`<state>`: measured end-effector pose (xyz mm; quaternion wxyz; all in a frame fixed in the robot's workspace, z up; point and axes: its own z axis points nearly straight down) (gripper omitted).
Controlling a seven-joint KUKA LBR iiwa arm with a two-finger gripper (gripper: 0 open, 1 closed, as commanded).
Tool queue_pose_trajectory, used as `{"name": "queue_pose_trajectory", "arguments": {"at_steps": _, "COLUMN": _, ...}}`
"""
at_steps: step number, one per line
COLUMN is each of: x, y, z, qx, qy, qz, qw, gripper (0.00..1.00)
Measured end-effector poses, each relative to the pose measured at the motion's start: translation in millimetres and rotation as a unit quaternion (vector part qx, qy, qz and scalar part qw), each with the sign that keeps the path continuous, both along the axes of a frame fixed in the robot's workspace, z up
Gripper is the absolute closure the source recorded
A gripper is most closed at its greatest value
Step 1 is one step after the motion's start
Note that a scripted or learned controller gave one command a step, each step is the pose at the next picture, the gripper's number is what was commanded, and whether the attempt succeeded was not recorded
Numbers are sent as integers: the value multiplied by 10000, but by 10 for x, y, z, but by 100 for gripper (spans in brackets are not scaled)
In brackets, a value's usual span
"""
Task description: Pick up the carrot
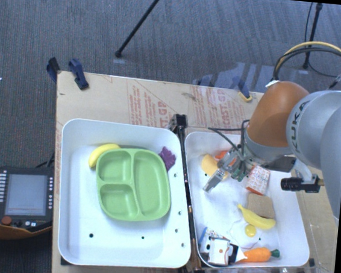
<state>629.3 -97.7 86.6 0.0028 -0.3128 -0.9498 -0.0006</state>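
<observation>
A bench topped with brown cardboard [138, 102] printed in red stands on a dark grey carpet [62, 18]; thin black stand legs [140, 20] cross the floor behind it, and two blue clamps [77, 73] grip the board's far left corner; a handheld pendant with a grey screen [23, 201] lies on the floor to the left of the bench. Two shallow white bins sit side by side on the board, touching along a black seam; the left bin [69, 231] carries a green compartment tray [133, 183], with a yellow banana-like piece [100, 151] tucked at the tray's far left edge and a small purple item [167, 157] at its far right corner. The right bin [291, 227] holds a clutter of toy food: a yellow banana [257, 218], a tan slab [261, 204], a red-and-white packet [258, 179], a small carton [219, 251] near the front wall.

The grey arm with its orange band [279, 114] reaches in from the right; the gripper [213, 183] hangs over the far left part of the right bin, fingers [216, 179] angled down and left, and whether they are spread or pressed together cannot be told. The carrot [256, 254], orange with a green tip, lies along the front wall of the right bin, well apart from the gripper, towards the front right.
</observation>
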Motion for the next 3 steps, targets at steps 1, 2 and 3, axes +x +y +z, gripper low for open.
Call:
{"name": "queue_pose_trajectory", "arguments": {"at_steps": 1, "x": -150, "y": 151, "z": 6, "qx": -17, "qy": -10, "qz": -1740, "qw": 9847, "gripper": 0}}
{"name": "queue_pose_trajectory", "arguments": {"at_steps": 2, "x": -142, "y": 161, "z": 105, "qx": -25, "qy": -10, "qz": -1714, "qw": 9852, "gripper": 100}}
{"name": "queue_pose_trajectory", "arguments": {"at_steps": 3, "x": -984, "y": 80, "z": -9, "qx": -19, "qy": 11, "qz": -1495, "qw": 9888, "gripper": 100}}
